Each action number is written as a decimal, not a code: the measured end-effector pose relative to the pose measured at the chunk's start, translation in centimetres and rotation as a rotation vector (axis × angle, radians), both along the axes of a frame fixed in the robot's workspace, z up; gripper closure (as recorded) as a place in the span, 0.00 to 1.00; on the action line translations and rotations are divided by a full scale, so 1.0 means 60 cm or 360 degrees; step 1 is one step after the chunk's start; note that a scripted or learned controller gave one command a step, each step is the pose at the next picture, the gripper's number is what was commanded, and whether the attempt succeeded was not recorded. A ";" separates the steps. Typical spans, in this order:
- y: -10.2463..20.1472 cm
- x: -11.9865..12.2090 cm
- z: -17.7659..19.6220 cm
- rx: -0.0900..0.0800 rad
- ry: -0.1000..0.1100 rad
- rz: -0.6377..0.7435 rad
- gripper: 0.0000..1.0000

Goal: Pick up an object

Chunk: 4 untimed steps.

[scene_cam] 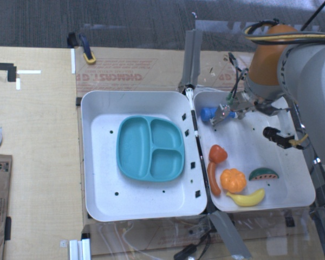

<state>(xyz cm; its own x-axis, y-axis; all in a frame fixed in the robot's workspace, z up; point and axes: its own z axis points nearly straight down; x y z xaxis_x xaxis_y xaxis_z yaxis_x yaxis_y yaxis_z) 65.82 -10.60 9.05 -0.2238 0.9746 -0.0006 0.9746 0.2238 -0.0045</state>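
Pincer (pixel 223 114) low in right bin (pixel 292 199), touching blue object (pixel 207 113).

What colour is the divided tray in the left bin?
Teal-blue, plain, seen clearly in the camera view: divided tray.

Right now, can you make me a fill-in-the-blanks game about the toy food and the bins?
1. The divided plate in the left bin is colored ____.
2. The banana lies in the ____ bin.
3. The round fruit just above the banana is colored ____.
4. The gripper is beside a small ____ object.

Missing words: teal, right, orange, blue
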 end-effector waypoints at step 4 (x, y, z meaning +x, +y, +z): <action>-0.007 -0.003 0.011 -0.0008 0.0012 0.0000 1.00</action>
<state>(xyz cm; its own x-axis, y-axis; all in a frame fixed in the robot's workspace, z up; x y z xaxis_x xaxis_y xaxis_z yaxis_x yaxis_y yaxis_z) 65.64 -11.01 9.72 -0.2237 0.9747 -0.0041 0.9746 0.2236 -0.0133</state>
